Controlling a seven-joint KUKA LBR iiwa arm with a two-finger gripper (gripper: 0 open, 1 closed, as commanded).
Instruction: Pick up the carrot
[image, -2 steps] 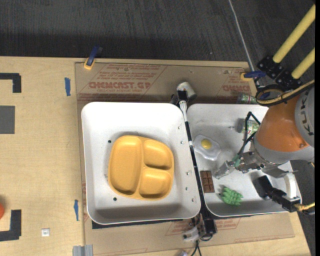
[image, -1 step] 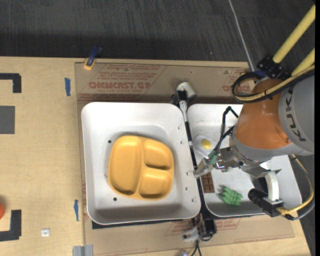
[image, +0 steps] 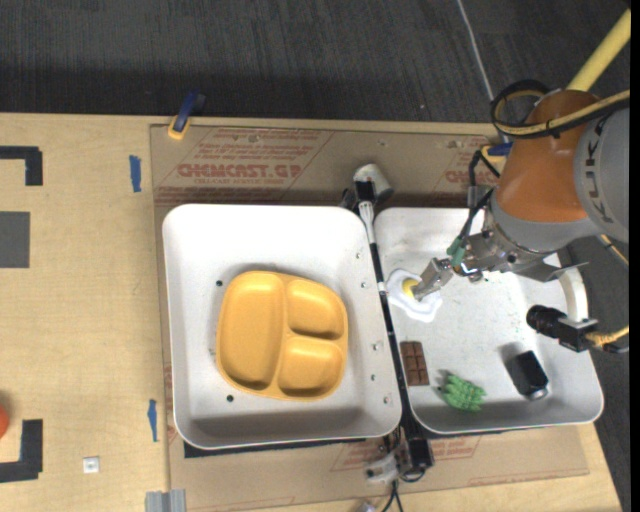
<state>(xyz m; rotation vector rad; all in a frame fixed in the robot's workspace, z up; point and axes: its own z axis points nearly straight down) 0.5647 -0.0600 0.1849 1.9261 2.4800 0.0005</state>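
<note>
Pincer (image: 425, 290) low in right bin (image: 575, 405); cardboard (image: 250, 160) reads "CHEMCAST GP".

orange-red blob (image: 3, 422) at the view's far left edge - can't tell if it's the carrot, mostly cut off by the frame. lies on the bench (image: 80, 330), well apart from both bins (image: 190, 300).

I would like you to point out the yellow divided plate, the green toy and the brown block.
yellow divided plate (image: 282, 333), camera view, on its central ridge.
green toy (image: 461, 392), camera view, on its middle.
brown block (image: 414, 362), camera view, on its top face.
</note>
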